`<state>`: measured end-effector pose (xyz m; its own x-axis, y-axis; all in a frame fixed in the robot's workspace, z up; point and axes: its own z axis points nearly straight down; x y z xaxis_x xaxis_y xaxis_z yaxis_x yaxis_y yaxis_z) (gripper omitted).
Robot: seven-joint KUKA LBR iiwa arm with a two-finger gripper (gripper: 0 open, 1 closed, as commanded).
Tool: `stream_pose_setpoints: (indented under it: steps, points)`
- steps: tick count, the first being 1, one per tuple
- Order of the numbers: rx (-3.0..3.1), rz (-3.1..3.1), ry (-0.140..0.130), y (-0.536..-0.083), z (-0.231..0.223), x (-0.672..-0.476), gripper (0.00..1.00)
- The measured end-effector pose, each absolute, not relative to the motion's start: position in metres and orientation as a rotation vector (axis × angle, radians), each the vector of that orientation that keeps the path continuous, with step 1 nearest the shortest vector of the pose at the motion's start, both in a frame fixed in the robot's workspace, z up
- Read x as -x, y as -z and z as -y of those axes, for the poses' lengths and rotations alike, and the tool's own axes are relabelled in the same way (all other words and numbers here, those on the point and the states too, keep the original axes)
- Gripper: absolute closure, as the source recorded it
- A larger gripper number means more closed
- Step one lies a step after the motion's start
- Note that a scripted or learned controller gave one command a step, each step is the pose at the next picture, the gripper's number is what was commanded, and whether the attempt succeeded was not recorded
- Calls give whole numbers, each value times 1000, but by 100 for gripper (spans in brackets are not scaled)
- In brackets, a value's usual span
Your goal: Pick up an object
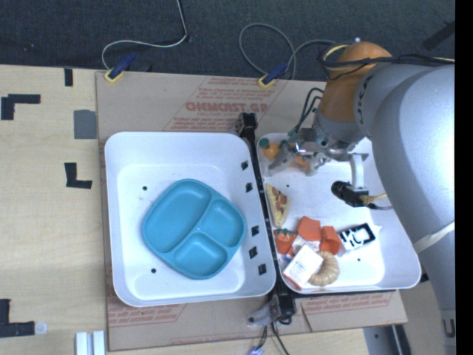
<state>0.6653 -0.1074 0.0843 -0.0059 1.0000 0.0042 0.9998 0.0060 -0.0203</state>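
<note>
Pale wooden bench (44, 220) is seen under a cardboard sheet (214, 106) carrying two white bins; in the right bin (399, 268) small objects are heaped at the near left: an orange block (309, 229), a white carton (301, 265), a tan ring-shaped piece (326, 271), a black-and-white item (358, 235), and a pizza-slice toy (278, 204) by the divider. The tool (299, 152) is lowered at that bin's far left corner beside a small orange object (272, 151); its state cannot be told, and nothing is seen held. A blue divided plate (194, 228) is noted in the left bin (122, 154).

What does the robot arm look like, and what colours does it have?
The arm is a thick, rounded grey tube with a smooth shell. An orange band sits above the wrist, and dark cables loop beside it. The gripper is a small metal-looking part over the right bin.
</note>
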Motion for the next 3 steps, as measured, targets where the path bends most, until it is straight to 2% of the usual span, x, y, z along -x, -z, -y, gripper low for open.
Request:
stream_pose_setpoints:
  steps: [1, 2, 3]
  points:
    - [2210, 2216, -23, -84, 105, -665, 0]
    - [2204, 2216, -15, -84, 109, -666, 0]
    - [2213, 2217, -24, -84, 105, -665, 0]
